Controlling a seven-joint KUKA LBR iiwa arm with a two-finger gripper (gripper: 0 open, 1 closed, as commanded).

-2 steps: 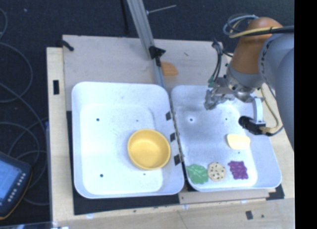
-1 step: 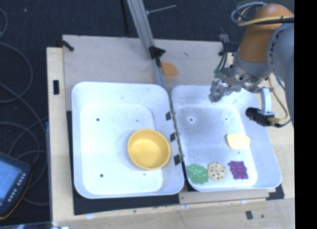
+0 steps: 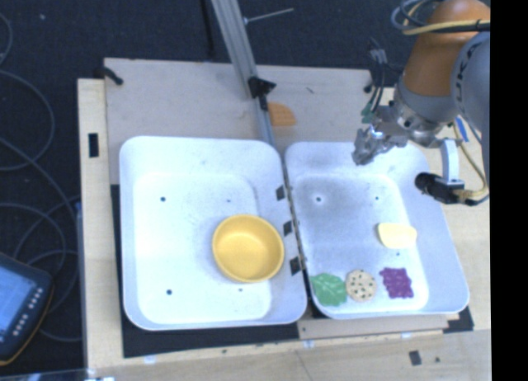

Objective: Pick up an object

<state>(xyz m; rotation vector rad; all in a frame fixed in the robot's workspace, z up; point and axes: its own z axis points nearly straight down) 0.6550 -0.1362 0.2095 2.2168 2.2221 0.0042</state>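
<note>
My gripper (image 3: 364, 152) hangs over the far edge of the right bin (image 3: 346, 206), nothing visibly between its fingers. In that bin's near right part lie a pale yellow piece (image 3: 397, 235), a purple bunch-shaped piece (image 3: 398, 282), a round cookie (image 3: 360, 285) and a green leafy piece (image 3: 329, 289). All of them sit well in front of the gripper. A yellow bowl (image 3: 247, 248) stands upright in the left bin (image 3: 165, 223), near its right wall.
A slanted metal pole (image 3: 235, 37) rises from a clamp behind the bins. A small orange object (image 3: 281, 115) lies on the bench behind the bins. Cables run beside the arm at the right.
</note>
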